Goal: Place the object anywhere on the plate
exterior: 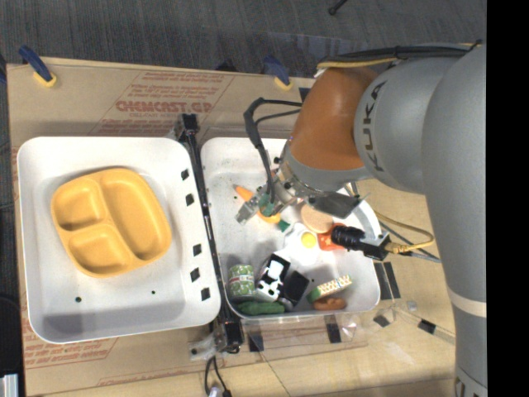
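A yellow plate with three compartments lies in the left white bin. My gripper hangs low over the upper middle of the right bin, under the orange wrist band. A small orange toy piece lies just to its left. An orange and green piece sits right at the gripper, but I cannot make out whether it is held. The arm hides the bin's right part.
Several toy foods crowd the right bin's front: a green can, a black and white block, a green pickle, a white fried egg and a brown sausage. A black divider separates the bins.
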### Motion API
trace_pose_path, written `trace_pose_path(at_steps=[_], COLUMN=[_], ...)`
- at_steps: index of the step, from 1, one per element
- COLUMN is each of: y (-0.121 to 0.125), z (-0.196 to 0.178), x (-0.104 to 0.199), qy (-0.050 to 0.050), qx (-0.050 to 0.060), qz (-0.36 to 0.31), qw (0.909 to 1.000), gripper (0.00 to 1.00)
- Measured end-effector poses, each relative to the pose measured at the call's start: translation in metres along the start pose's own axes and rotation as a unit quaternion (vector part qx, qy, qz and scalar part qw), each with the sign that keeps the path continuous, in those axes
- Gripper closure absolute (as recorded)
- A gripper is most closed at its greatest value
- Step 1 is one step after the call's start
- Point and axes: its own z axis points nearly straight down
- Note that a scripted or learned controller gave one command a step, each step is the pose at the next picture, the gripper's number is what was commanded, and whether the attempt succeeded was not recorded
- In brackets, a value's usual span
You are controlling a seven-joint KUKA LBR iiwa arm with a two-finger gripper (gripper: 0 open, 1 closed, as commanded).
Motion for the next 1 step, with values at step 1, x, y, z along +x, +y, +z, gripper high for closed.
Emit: trace_pose_path(at_steps=[1], y=[0.0773], z=[0.0], x=[0.0774], qy=[-0.001], qx=[-0.002], qz=[-0.073], qw=[0.9973], gripper=[1.0])
